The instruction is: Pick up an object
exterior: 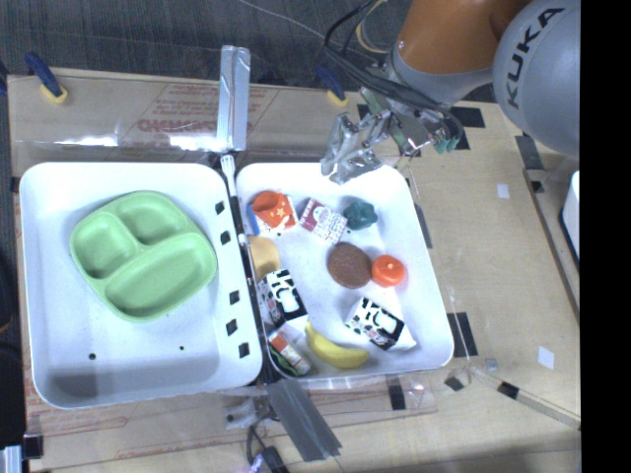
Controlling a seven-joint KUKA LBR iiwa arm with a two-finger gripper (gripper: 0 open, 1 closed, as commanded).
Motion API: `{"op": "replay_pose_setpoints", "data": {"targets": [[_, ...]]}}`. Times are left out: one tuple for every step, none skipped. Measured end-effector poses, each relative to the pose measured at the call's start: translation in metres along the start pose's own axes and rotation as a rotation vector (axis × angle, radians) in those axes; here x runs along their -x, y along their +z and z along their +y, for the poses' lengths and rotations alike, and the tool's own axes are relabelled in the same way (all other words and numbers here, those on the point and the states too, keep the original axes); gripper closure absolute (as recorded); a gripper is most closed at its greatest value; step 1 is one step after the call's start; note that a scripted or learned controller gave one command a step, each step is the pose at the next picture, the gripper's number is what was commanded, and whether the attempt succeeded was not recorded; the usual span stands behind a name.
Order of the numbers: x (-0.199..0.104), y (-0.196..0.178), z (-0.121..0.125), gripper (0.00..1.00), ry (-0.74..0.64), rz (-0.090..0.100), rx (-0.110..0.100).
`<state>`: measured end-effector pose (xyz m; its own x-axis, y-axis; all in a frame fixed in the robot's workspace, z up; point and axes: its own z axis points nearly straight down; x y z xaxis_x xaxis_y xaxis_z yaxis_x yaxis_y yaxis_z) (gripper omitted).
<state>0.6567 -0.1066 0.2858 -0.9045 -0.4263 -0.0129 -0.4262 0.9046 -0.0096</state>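
Gripper (347,156) at upper centre of the frame, above the far rim of the right bin (426,264), fingers spread apart with nothing between them, banana (335,349), brown disc (348,264), orange ball (388,270) in that bin, green divided plate (144,254) in left bin (59,363)

Two shallow white bins are sitting side by side on the bench. The left white bin (59,363) is holding a green three-compartment plastic plate (144,253) toward its 10 o'clock side. In the right white bin (429,308), a round brown disc (348,264) is lying near the middle. From it, an orange carton (272,211) is lying at 10 o'clock, a dark teal lump (361,213) at 12, a small orange ball (388,270) touching it at 3, and a yellow banana (335,349) at 6. The two-finger gripper (347,158) is hanging over the bin's 12 o'clock rim.
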Motion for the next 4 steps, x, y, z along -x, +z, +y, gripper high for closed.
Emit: {"op": "replay_pose_setpoints", "data": {"targets": [[0.021, 0.009, 0.043, 1.0, -0.088, 0.012, 0.011], [0.022, 0.046, 0.048, 1.0, -0.104, 0.013, 0.012], [-0.01, 0.136, -0.013, 1.0, -0.299, 0.015, 0.015], [-0.034, 0.154, -0.071, 1.0, -0.632, 0.004, 0.007]]}}
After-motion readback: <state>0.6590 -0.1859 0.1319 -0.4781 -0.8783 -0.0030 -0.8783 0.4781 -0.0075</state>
